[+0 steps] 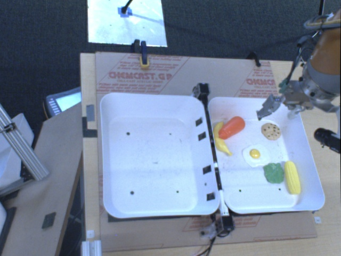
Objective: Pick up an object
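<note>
Right bin [309, 159]: one carrot [232, 127], banana [220, 141], cookie [270, 130], egg [255, 155], broccoli [274, 173], corn [292, 177].
Gripper [273, 106]: seen above far edge; grip state cannot be told.

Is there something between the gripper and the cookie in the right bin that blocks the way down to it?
Nothing visible does. The gripper hangs just above and left of the cookie, with bare bin floor between them. The carrot and the fried egg lie apart from the cookie.
</note>
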`<state>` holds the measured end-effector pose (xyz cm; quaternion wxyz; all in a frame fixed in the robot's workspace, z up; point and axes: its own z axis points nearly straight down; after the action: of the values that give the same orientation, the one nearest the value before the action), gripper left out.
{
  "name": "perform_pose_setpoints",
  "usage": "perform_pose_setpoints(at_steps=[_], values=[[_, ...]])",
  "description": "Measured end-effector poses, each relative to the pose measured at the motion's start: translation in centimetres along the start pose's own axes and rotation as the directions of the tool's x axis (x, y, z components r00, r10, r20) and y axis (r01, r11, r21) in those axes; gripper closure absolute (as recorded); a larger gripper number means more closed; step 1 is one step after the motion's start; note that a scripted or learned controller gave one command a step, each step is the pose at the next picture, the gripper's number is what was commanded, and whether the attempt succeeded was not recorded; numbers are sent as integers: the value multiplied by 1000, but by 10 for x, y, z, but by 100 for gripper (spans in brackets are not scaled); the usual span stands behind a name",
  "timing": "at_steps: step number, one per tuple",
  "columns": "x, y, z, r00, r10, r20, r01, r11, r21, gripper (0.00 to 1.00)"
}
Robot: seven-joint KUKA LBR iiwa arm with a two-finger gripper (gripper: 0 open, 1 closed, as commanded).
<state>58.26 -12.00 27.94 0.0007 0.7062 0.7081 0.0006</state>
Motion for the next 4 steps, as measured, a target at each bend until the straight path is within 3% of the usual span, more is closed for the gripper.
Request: perform_pose_setpoints(at_steps=[1,2,3,4], values=[[3,74,57,1000,-5,1,5,1000,-1,0],[59,61,97,1000,-7,-3,7,1000,3,0],[-34,9,-1,1000,11,6,-11,1000,-7,0],[9,60,73,1000,-5,-1,5,1000,2,0]])
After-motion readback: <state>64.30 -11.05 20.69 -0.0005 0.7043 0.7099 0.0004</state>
